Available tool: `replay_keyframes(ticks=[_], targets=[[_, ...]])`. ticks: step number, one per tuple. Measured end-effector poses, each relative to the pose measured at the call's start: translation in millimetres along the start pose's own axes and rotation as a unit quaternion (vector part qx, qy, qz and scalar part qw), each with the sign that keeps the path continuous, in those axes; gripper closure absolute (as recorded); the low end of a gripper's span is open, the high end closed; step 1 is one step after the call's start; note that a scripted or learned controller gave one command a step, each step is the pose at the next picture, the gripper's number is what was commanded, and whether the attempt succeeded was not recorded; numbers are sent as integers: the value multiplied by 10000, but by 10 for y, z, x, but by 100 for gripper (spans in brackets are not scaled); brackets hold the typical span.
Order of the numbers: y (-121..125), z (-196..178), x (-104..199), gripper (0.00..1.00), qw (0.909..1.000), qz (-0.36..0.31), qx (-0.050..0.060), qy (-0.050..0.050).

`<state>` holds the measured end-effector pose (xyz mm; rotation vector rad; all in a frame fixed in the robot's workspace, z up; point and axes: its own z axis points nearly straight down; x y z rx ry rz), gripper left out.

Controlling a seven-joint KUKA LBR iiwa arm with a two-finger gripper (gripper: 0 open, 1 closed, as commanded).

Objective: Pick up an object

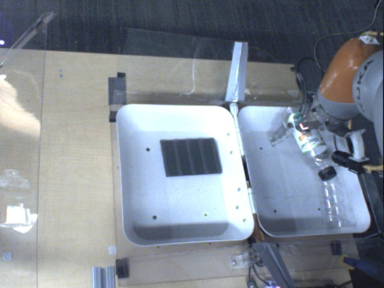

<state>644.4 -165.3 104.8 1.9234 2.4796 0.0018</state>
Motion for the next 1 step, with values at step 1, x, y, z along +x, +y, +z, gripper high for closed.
replay_keyframes(ticks=[1], targets=[[306, -990, 670, 100, 9995, -303, -29, -4]])
